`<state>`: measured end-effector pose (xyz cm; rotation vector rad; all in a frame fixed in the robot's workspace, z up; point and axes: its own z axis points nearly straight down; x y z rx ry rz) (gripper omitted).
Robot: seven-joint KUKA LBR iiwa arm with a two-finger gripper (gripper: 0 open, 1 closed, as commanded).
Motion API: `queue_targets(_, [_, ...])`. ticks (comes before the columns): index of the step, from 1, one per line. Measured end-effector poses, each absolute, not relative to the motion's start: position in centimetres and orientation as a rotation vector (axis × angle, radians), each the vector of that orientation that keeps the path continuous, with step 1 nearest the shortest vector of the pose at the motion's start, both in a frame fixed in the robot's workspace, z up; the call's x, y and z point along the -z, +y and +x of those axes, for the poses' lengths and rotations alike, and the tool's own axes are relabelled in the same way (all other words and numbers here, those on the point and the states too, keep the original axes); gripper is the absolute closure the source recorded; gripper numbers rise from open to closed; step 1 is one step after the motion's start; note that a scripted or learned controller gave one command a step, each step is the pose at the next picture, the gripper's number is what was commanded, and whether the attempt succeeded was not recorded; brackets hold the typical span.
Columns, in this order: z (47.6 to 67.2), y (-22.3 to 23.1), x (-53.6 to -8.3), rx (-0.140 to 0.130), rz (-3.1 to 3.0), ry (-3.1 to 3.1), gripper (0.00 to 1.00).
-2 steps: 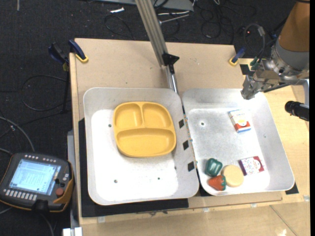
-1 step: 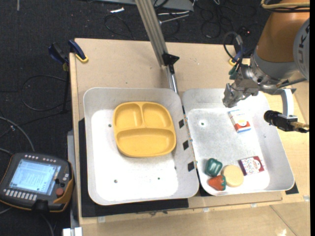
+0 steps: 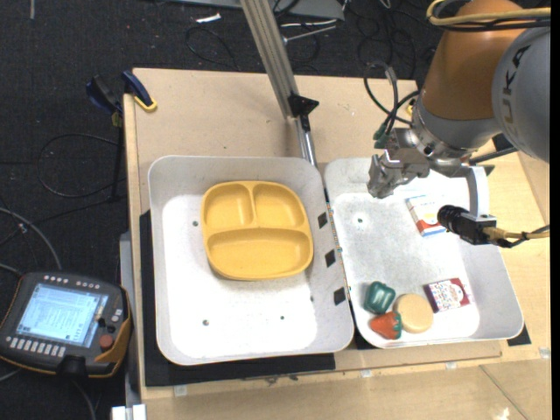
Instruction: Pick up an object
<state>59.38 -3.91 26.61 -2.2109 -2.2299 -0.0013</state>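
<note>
Grey gripper (image 3: 383,185) hangs over the right bin's (image 3: 367,234) far left corner; I cannot tell its state. Nearest it I see a small carton (image 3: 423,215) (long axis running far-to-near) by the far edge, untouched.

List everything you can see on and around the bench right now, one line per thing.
Bins: two, white, side by side on the bench.
Divided plate: one, yellow, in the left bin.
Small carton: one, white with red and blue, upper part of the right bin.
Green piece: one, near the right bin's front edge.
Red piece: one, just below the green one.
Round piece: one, pale yellow, beside the red one.
Packet: one, maroon and white, right of the round piece.
Teach pendant: one, dark with lit screen, off the bench at left.
Arm: one, grey with orange band.
Gripper: one, above the right bin's upper part.
</note>
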Motion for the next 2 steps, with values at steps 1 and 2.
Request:
queue_targets(1, [57.5, 2.2, -25.6, 0.000, -2.210, -2.229, 1.00])
queue_targets(2, [55.7, 8.1, -24.4, -0.001, -2.209, -2.229, 1.00])
